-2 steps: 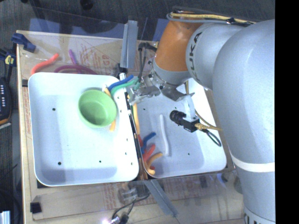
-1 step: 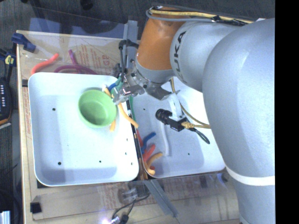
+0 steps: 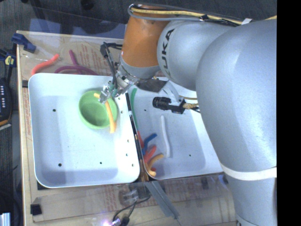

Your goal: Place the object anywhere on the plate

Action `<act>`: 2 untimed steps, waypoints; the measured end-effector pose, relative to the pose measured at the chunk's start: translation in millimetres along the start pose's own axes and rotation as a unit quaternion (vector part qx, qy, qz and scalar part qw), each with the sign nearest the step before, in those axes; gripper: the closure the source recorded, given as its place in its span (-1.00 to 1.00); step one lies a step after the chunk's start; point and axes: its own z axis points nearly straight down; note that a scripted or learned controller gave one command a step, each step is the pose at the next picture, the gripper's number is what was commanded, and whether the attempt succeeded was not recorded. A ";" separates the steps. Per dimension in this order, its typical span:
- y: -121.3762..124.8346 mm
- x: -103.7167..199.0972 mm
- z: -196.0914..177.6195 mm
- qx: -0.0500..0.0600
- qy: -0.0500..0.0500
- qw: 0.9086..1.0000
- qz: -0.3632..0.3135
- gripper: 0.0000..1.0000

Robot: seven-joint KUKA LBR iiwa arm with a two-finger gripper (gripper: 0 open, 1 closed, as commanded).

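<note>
My gripper (image 3: pixel 106 94) hangs over the left shallow white plastic bin (image 3: pixel 56 164), its tip at the upper right rim of the round green plate (image 3: pixel 93 111) that sits in that bin. The thin yellow-orange stick (image 3: pixel 111 117) lies just below my gripper tip: its upper end starts right at the fingers and the rest runs down and slightly right along the plate's right edge, with the lower end reaching past the rim onto the white bin floor. A short yellow bit shows at my fingertips (image 3: pixel 97 96), but I cannot tell whether the stick is actually between my fingers, nor whether they are spread or closed; they are too small and blurred against the plate.

My grey arm with its orange band (image 3: pixel 141 36) crosses over the right white bin (image 3: pixel 188 154). In that bin, near the wall shared with the left bin, lie a blue piece (image 3: pixel 149 139), a red piece (image 3: pixel 149 150) and an orange piece (image 3: pixel 155 159) bunched together, with a long white stick (image 3: pixel 165 135) beside them. A green strip (image 3: pixel 133 100) lies near the dividing wall higher up.
</note>
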 end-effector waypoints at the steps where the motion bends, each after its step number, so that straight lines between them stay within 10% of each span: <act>1: 23.0 3.6 -0.6 0.001 0.000 1.000 0.001 1.00; 2: 22.9 3.5 -0.8 0.001 0.000 1.000 0.001 -1.00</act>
